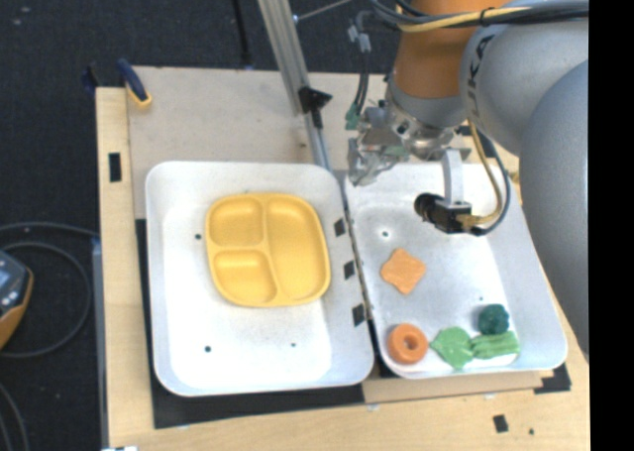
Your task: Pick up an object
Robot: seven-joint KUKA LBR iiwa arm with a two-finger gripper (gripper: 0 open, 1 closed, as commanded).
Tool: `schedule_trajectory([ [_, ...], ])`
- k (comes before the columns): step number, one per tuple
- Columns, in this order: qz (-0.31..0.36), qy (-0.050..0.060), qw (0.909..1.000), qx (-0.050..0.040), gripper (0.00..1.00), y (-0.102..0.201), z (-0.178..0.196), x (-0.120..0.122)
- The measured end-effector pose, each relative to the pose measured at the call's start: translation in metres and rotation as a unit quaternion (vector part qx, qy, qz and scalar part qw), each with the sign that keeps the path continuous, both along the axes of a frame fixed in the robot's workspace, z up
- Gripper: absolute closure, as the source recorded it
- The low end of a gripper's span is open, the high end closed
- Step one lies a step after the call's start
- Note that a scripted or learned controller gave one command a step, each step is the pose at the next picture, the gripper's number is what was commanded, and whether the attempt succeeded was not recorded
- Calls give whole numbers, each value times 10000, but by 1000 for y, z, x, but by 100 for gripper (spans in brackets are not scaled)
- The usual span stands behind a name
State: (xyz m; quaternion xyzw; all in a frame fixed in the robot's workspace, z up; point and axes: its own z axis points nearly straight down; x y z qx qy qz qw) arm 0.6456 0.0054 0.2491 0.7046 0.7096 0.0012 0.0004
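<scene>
Nearest the camera, at the 6 o'clock edge of the right bin (540,335), four small items are lying in a loose row. An orange ring (407,343) is sitting at the bin's 7 o'clock corner, just beside the wall. A light green piece (474,346) is resting just beside it toward 3 o'clock, and a dark green lump (493,319) is touching that piece at its far side. All appear to be light, moulded play-food parts: probably stiff, smooth-skinned and somewhat slippery, not fragile.

Further in, an orange wedge (403,271) is lying flat near the bin's centre, well apart from the row. It is judged the easiest candidate: clear space is showing on all sides, and its straight opposite edges are offering a grip across the narrow width. The ring would be best taken across its outer rim; the wall beside it is crowding one side.

In the left bin (168,360), a yellow divided plate (267,248) is lying flat at the centre. It is judged broad, thin and awkward to pinch except at a raised rim.

Farthest, the tool (369,164) is hanging over the right bin's 11 o'clock corner, well apart from every item. Nothing is seen in it; how far it is open cannot be told. The surface (223,112) is extending beyond toward 12 o'clock.
</scene>
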Motion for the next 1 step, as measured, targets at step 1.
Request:
schedule_trajectory([
  [1,7,7,10000,5,100,56,8,-10],
])
